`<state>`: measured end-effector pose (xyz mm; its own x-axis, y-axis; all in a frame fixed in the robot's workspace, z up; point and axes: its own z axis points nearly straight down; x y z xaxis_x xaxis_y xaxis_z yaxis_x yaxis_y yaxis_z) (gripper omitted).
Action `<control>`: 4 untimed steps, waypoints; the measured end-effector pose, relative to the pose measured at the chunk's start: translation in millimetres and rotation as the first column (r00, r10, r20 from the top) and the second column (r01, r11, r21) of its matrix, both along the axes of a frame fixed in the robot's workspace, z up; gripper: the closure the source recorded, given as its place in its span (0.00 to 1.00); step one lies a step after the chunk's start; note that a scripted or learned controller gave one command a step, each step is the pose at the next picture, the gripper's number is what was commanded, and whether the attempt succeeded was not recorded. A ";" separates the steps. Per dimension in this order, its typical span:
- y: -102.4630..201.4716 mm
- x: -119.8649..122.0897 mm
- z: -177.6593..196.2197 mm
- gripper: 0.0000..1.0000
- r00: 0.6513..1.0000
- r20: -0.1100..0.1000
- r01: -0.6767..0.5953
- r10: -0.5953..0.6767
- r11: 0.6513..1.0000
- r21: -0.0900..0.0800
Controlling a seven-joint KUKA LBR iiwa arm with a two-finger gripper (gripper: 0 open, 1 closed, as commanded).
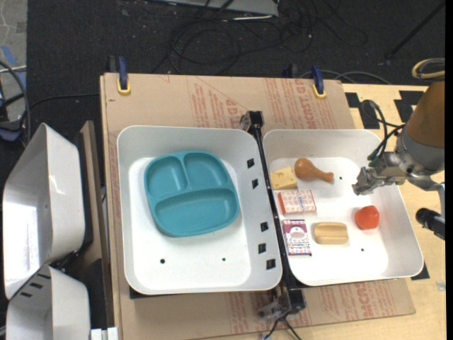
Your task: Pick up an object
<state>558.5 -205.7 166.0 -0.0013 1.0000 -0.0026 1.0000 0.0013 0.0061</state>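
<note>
Lying just below claw (362, 184), red tomato (367, 217)

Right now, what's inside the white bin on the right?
The right bin holds a cheese wedge, drumstick, two small cartons, a bread piece and a red toy. The gripper covers some floor.

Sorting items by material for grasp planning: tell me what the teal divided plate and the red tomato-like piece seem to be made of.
Teal divided plate: looks like moulded plastic, matte to semi-gloss, judging by its uniform colour and soft rounded compartment ridges.
Red tomato-like piece: probably plastic or rubber toy food, going by its even, saturated colour and smooth surface; too small in the view to tell hard from soft.
</note>
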 end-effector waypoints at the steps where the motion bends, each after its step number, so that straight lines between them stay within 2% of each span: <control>1: -0.3 1.4 44.0 1.00 1.000 0.000 -0.001 0.001 1.000 0.000; 2: 49.0 16.5 50.8 1.00 1.000 -0.003 -0.007 0.007 1.000 0.003; 3: 112.7 21.1 57.9 1.00 1.000 -0.005 -0.008 0.008 1.000 0.004; 4: 160.3 29.3 52.5 1.00 1.000 -0.006 -0.007 0.007 1.000 0.004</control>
<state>587.8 -45.3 218.5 -0.0079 1.0000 0.0011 1.0000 0.0079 0.0004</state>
